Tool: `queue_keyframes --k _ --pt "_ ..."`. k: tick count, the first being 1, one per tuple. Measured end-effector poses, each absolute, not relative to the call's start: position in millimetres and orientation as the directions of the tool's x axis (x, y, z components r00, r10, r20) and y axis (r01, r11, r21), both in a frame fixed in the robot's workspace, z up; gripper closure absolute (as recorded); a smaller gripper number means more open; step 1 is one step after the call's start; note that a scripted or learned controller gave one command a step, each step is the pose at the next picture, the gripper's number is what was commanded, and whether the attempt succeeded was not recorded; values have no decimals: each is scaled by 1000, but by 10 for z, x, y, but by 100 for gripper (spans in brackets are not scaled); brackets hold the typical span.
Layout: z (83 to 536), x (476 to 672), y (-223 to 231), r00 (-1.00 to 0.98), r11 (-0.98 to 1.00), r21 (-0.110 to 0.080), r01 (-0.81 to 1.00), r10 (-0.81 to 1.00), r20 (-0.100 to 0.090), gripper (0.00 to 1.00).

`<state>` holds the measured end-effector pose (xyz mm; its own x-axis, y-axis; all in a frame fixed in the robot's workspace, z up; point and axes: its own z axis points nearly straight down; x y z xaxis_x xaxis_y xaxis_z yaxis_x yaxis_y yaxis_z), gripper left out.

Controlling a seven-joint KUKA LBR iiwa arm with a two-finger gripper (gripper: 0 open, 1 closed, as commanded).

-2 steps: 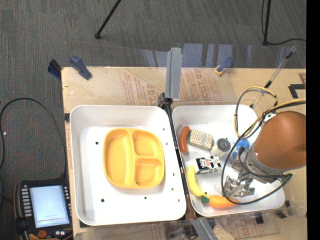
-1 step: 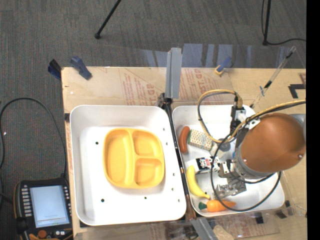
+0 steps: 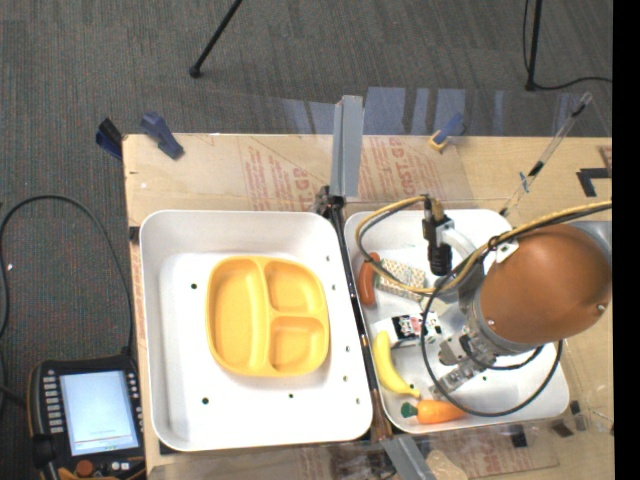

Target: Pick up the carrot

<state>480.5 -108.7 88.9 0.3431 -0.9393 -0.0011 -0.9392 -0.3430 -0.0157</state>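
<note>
Gripper [image 3: 462, 376] low in right bin [image 3: 545, 408], just above carrot [image 3: 438, 411]; finger state unclear under wrist. Carrot at front wall beside banana [image 3: 388, 364], so tight approach likely.

A divided plate [image 3: 268, 316] lies in the left bin [image 3: 160, 268]; banana [image 3: 388, 364] and carrot [image 3: 436, 411] in the right bin [image 3: 400, 223].

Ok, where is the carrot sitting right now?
The carrot lies in the right bin, against its near wall, just right of the banana tip and below the gripper.
</note>
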Motion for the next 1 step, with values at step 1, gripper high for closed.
queue_keyframes --k 1 --pt "851 4760 -1427 714 -714 -6 -701 -701 -6 100"
